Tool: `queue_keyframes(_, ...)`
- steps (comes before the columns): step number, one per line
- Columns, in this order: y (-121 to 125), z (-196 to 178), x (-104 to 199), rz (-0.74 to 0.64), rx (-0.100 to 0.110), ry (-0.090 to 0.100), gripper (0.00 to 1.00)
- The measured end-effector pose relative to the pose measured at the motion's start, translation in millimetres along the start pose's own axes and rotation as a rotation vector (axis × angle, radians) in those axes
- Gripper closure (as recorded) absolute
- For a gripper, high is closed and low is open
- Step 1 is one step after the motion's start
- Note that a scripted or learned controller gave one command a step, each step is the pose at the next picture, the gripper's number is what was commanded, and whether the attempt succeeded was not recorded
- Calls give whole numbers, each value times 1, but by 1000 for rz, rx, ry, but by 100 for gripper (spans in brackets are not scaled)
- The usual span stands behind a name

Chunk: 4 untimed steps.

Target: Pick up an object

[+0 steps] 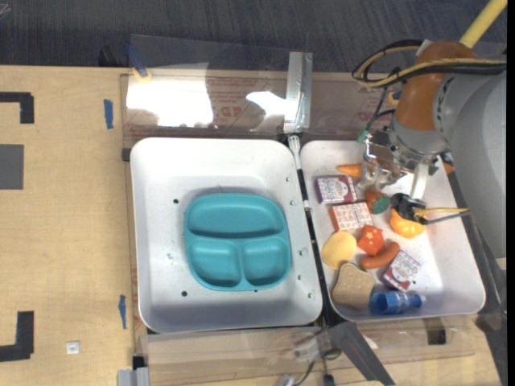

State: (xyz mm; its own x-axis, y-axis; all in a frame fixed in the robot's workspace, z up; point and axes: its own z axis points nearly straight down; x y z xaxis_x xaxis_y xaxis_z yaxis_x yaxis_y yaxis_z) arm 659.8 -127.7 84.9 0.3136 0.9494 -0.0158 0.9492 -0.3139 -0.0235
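My gripper (pixel 376 177) hangs over the back part of the right bin (pixel 463 284). Just below it lie a small green and red piece (pixel 378 203) and a patterned packet (pixel 334 189). An orange carrot-like piece (pixel 350 170) lies to its left. Nothing shows between the gripper and these things that I can call held.
The right bin also holds a second packet (pixel 352 215), a yellow-orange fruit (pixel 406 226), a lemon (pixel 339 248), a tomato (pixel 370 238), a sausage (pixel 380 256), a bread slice (pixel 352 285), a blue bottle (pixel 394 301) and a red-white packet (pixel 402 269). A teal divided plate (pixel 237 240) lies in the left bin (pixel 153 175).
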Motion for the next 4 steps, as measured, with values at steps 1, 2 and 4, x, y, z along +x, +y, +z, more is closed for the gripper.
queue_keyframes(1, -12, -15, -16, 220, -12, 16, 100)
queue_keyframes(2, 18, -60, -62, 153, -19, 16, 100)
queue_keyframes(4, -42, -199, -82, 187, -23, 17, 0)
